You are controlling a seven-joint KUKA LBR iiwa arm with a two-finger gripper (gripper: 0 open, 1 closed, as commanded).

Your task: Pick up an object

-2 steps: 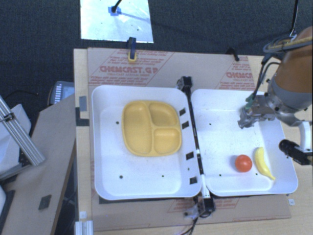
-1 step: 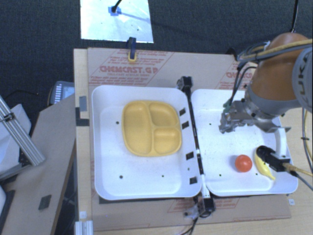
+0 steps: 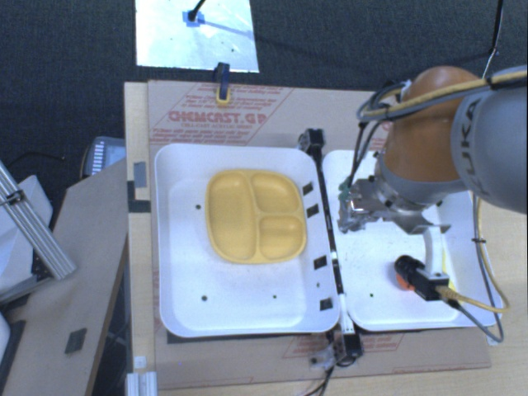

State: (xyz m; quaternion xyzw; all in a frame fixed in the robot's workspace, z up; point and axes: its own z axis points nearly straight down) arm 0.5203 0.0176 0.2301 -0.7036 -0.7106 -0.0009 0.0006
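Arm (image 3: 437, 130) reaches low over right bin (image 3: 384, 308); end effector (image 3: 353, 210) opening indiscernible.

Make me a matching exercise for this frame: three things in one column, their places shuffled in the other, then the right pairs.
Things
1. yellow divided plate
2. claw
3. yellow and black clip

Places
A. over the near-centre side of the right-hand bin
B. on the far edge of the cardboard sheet
C. lying in the left-hand bin

Pairs: 1-C, 2-A, 3-B
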